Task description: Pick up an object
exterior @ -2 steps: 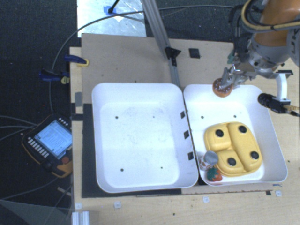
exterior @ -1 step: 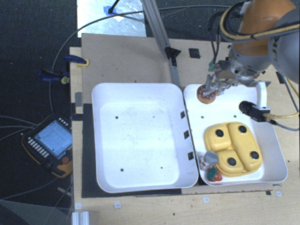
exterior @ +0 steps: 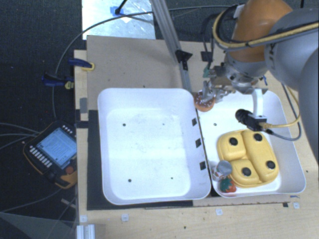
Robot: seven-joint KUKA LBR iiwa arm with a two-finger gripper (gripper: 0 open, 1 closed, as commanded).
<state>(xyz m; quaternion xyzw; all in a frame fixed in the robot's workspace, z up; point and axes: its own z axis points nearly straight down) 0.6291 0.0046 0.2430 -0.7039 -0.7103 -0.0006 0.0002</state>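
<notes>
Brown and round, a small disc-shaped object sits at the far left corner of the right bin, right against the rim where the two bins meet. The gripper is directly above it, its metal fingers pointing down onto the object's top; whether the fingers are closed on it or merely touching cannot be told from this angle, since the wrist hides the gap.

In the same bin, toward the near edge, lies a yellow plastic block made of joined rounded sections with dark dots on top. Just beside its left side, at the near left corner of the bin, are a small grey-capped item and a bit of red and green below it.

The left bin lies alongside, touching the right bin along a shared edge marked by small black clips.

The grey arm with its orange band comes in from the far right corner of the bench. A handheld pendant with a lit screen rests off the bench's left edge.
</notes>
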